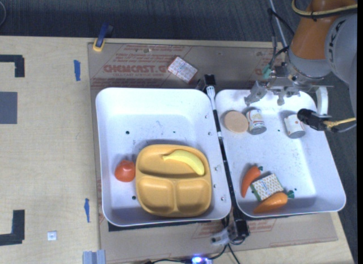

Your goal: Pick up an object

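My gripper (266,96) hangs over the far edge of the right bin (317,160), its fingers spread open with nothing between them. Just in front of it lie a small can (257,122), a tan round disc (236,121) and a white cylinder (293,125). Near that bin's front edge are two orange carrots (249,179) (272,201) with a checkered packet (266,185) between them. In the left bin (113,109) sits a yellow divided plate (173,189) with a banana (184,160) on it, and a red tomato (125,170) rests at its left.
A small patterned packet (182,69) lies on the cardboard behind the left bin. A black clip (210,81) sits at the far end of the ridge between the bins. The wooden bench (39,155) stretches to the left.
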Robot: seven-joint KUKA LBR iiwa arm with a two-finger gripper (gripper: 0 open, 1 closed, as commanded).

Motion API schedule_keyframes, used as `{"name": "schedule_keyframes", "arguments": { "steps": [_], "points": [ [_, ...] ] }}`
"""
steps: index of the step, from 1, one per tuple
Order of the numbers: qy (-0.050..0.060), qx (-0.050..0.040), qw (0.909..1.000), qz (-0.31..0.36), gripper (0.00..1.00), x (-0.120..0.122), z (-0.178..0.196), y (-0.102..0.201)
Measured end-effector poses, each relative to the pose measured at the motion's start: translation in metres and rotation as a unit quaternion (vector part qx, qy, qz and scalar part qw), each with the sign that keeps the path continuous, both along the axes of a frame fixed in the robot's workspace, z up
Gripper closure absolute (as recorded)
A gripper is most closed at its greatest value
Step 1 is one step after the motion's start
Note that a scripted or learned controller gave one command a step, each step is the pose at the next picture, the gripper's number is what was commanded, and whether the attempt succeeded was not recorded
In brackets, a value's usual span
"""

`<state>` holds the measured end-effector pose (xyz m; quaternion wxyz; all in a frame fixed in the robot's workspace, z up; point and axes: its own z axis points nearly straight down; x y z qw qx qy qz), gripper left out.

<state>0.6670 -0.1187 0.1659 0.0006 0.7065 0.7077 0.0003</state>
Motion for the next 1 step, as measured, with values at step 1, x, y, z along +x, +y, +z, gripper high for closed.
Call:
{"name": "schedule_keyframes", "arguments": {
  "steps": [1],
  "points": [
    [-0.005,-0.0003,1.0,-0.001,0.0,-0.0185,-0.0664,0.0183]
  ]
}}
